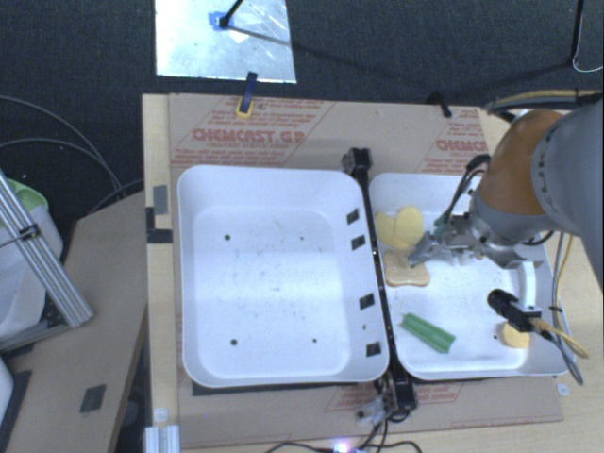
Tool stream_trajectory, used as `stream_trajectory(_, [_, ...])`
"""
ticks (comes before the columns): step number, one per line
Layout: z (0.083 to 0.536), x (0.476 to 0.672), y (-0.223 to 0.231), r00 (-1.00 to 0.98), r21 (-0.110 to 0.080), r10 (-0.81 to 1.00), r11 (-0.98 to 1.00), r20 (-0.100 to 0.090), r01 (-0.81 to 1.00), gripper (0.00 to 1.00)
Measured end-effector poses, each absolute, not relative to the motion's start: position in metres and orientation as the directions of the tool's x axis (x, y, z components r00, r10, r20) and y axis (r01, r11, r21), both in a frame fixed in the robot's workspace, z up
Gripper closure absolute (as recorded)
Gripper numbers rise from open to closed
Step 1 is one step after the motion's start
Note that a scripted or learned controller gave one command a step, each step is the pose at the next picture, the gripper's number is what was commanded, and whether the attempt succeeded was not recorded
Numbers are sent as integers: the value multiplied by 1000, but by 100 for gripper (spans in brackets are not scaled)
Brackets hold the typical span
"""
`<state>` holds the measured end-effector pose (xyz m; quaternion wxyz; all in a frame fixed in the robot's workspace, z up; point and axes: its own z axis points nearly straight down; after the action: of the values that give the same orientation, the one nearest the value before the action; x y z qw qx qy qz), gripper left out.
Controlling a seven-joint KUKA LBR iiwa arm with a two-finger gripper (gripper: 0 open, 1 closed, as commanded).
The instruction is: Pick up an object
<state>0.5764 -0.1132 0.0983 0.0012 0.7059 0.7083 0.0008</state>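
Note:
My gripper [422, 249] reaches into the right bin [444, 359] from the right, low over a tan flat piece [406, 274] near the bin's left wall. Just above it lies a pale yellow object [399, 226]. A green stick-shaped object [428, 332] rests nearer the front of the same bin. A small yellow piece [515, 336] sits at the bin's right front corner, partly behind a black part of the arm. The gripper's tips are too small and dark to read.
The left bin [203, 206] lies beside the right one, separated by a black divider with clips [370, 253]. Both bins rest on a cardboard sheet [245, 125]. Cables [557, 333] hang by the right bin's right edge.

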Motion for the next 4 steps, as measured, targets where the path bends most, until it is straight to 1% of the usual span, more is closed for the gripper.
stream_trajectory(1, [87,526,-172,6,7,1000,-6,-1,1000,0])
stream_trajectory(2, [88,578,-183,-6,8,1000,6,-2,1000,0])
stream_trajectory(3, [88,634,-133,-9,10,1000,9,-2,1000,0])
stream_trajectory(4, [87,671,-176,-4,8,1000,4,-3,1000,0])
